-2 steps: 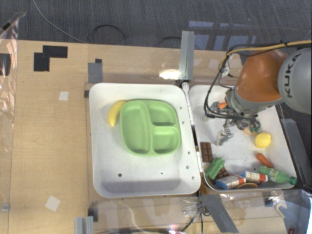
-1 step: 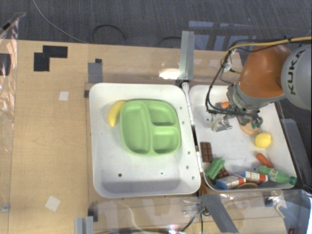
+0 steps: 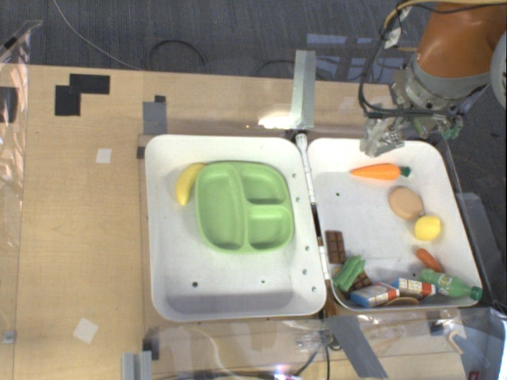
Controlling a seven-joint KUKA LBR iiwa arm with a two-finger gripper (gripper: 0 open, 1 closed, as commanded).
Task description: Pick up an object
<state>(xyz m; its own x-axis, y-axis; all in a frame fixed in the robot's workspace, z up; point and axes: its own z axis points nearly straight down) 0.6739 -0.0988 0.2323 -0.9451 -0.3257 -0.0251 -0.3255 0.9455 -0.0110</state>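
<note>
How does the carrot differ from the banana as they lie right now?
The carrot is orange with a green tip; the banana is yellow. The carrot lies in the right bin, roughly level across the view and apart from its neighbours; the banana lies in the left bin, curved and more upright in the view, tucked against the green tray. The carrot is nearer the gripper. Both are elongated food items.
</note>
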